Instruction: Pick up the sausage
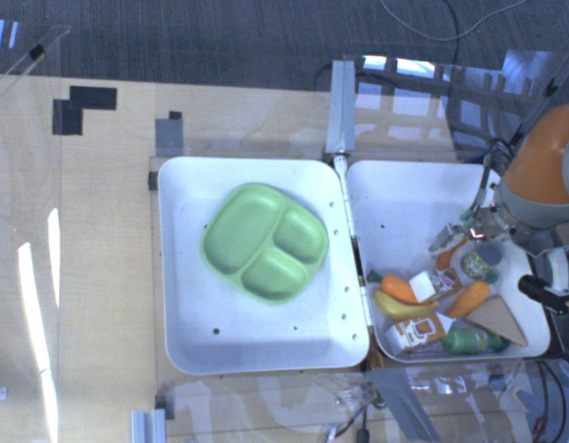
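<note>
Sausage point(444, 257): small reddish piece, right bin point(405, 192), near right wall above food pile. My jaws point(455, 236) hover just above it, touching or not unclear. Long axis looks up-down, slightly slanted. Jaw opening: cannot tell. Next: short straight descent.

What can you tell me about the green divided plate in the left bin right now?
The green divided plate is a pale green, smooth, plastic-looking dish with rounded corners and three shallow compartments: one large on its left and two smaller on its right. It lies flat and right side up, turned at a slant, near the middle of the left bin, resting on the bin floor. Nothing lies in its compartments and nothing else touches it. The arm and the pile of toy food are over in the right bin.
</note>
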{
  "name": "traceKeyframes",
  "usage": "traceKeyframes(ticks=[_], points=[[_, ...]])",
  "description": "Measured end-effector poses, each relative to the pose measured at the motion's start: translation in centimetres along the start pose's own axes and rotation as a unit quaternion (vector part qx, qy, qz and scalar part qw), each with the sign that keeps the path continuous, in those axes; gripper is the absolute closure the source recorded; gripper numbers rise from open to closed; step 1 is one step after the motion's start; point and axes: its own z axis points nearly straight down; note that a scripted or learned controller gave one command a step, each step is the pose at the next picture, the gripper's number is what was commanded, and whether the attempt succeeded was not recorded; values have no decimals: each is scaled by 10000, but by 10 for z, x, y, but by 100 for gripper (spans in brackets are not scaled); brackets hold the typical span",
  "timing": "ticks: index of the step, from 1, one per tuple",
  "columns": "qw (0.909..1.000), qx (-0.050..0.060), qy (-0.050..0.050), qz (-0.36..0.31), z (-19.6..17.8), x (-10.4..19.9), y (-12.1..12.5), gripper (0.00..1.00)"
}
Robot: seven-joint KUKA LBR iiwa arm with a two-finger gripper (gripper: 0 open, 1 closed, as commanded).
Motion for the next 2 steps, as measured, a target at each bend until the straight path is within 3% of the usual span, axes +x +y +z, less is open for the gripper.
traceKeyframes(ticks=[1,2], points=[[10000,-43,-3,-7,-13,1,4,100],[9998,2,-5,-212,-126,16,21,100]])
